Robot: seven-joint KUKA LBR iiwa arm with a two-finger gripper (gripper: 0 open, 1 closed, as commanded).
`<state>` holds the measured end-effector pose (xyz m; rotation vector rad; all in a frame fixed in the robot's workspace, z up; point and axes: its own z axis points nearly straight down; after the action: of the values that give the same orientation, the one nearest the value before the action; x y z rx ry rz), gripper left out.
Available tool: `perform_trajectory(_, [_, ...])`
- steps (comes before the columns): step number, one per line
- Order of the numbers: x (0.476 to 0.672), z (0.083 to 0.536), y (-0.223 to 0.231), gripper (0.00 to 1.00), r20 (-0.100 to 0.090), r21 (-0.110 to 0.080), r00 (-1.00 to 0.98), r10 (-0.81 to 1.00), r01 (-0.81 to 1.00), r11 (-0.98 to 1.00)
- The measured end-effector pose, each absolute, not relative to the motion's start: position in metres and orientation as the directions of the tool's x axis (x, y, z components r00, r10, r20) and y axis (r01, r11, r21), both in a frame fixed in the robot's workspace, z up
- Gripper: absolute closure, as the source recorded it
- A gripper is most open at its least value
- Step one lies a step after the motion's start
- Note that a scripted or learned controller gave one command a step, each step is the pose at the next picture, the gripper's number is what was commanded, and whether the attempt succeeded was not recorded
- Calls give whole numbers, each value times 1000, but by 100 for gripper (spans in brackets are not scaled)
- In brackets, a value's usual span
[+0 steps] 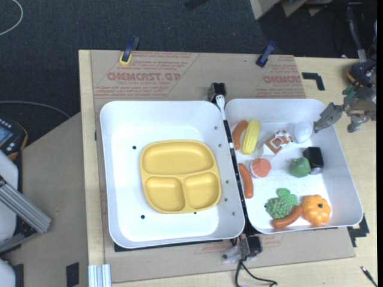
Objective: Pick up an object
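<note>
The right bin (350, 178) holds several toy foods. A yellow corn cob (252, 135) lies beside an orange carrot-like piece (239, 134). Near them are a red-and-white box (279, 141) and a pale white lump (302, 131). A black block (313, 157) touches a green piece (300, 167). Lower down lie a red round slice (261, 167), an orange sausage (246, 180), a green bunch (280, 203) and an orange pepper (316, 210). My gripper (342, 121) hangs open above the bin's far right rim, with nothing between its fingers.
The left bin (116, 160) holds a yellow divided plate (179, 175). A black bracket (216, 91) sits where the bins meet at the back. Two clamps (127, 51) (266, 54) pin the cardboard base along its far edge.
</note>
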<state>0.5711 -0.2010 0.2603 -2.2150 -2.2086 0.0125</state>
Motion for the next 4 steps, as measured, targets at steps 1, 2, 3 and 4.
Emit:
perform_trajectory(1, [573,267,-200,0,1,-4,-1,1000,1000,1])
perform_trajectory(2, [570,220,-194,0,3,-9,-1,1000,1000,1])
perform_trajectory(3, [561,170,-197,0,3,-10,0,1000,1000,0])
perform_trajectory(4, [553,113,-189,0,3,-7,-1,1000,1000,1])
